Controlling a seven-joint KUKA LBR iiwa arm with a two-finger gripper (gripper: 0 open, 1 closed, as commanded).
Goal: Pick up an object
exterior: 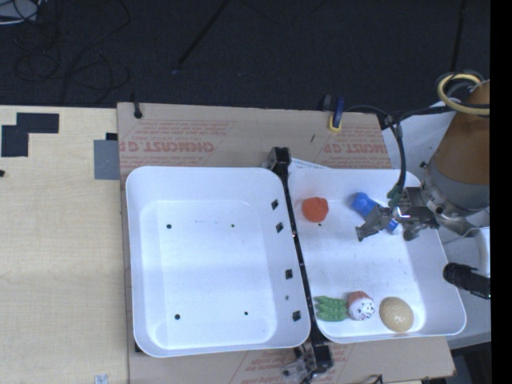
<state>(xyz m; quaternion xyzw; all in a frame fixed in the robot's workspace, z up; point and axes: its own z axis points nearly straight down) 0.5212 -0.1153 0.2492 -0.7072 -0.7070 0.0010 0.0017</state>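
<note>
My gripper (392,229) hangs over the upper right part of the right bin (432,294), its two dark fingers spread apart and open. A blue object (364,204) lies just left of the gripper, close to the left finger (370,230). A small blue patch shows between the fingers, and I cannot tell whether it belongs to that object. A red ball (315,209) rests farther left, near the divider. Along the bin's front edge lie a green piece (330,308), a white and red ball (361,306) and a tan egg-shaped object (396,314).
The left bin (144,214) stands beside the right one, with a black divider (292,246) between them. Both rest on cardboard (240,138) on a wooden bench. The arm's orange band (468,146) and cables sit at the right edge.
</note>
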